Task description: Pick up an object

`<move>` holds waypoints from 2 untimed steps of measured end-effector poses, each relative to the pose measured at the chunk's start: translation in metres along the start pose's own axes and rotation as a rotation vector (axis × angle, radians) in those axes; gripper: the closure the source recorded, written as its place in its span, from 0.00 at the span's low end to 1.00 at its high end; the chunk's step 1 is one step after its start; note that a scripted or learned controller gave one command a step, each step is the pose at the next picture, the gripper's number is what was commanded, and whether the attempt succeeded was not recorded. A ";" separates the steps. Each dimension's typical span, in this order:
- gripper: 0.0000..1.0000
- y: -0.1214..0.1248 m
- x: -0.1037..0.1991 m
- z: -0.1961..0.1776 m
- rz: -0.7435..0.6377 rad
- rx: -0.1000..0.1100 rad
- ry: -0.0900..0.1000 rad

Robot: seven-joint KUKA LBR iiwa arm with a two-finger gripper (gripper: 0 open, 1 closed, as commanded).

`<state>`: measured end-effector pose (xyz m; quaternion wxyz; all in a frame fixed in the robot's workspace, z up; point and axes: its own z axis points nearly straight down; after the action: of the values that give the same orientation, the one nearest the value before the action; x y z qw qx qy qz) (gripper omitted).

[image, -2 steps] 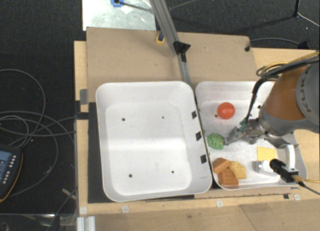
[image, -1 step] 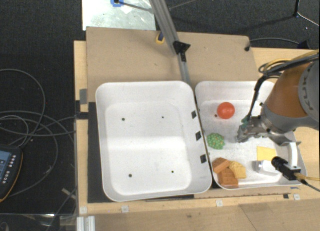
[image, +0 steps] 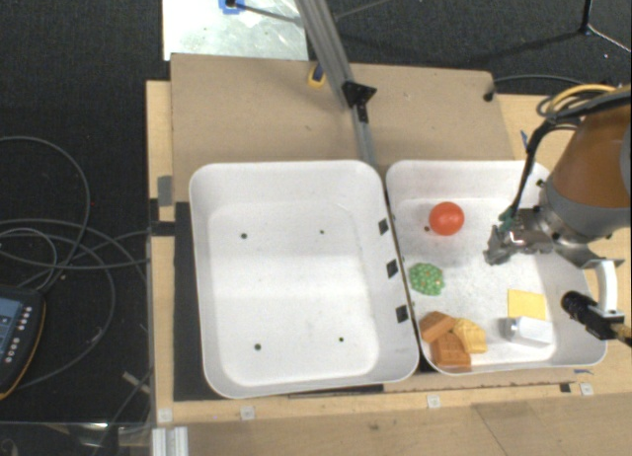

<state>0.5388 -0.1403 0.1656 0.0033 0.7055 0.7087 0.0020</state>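
The right bin (image: 474, 176) holds a red-orange ball (image: 446, 218) near its back, a green bumpy round piece (image: 427, 278) by its left wall, orange-brown blocks (image: 450, 338) at the front, a yellow square (image: 527, 304) and a small silver-white object (image: 523, 331) at the front right. My gripper (image: 502, 245) hangs over the middle of this bin, right of the ball and above the yellow square. Nothing shows between its fingers.
The left bin (image: 286, 276) sits beside the right one, joined by black clips (image: 392, 268). A grey pole (image: 331, 39) slants across the back of the bench. Cables lie on the dark floor at left. The arm's orange band (image: 592, 163) fills the right side.
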 end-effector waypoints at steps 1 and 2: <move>1.00 -0.003 -0.001 -0.045 -0.001 0.001 0.000; 1.00 -0.010 0.002 -0.098 -0.001 0.000 0.000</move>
<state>0.5276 -0.1382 0.2639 0.0034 0.7051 0.7090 0.0022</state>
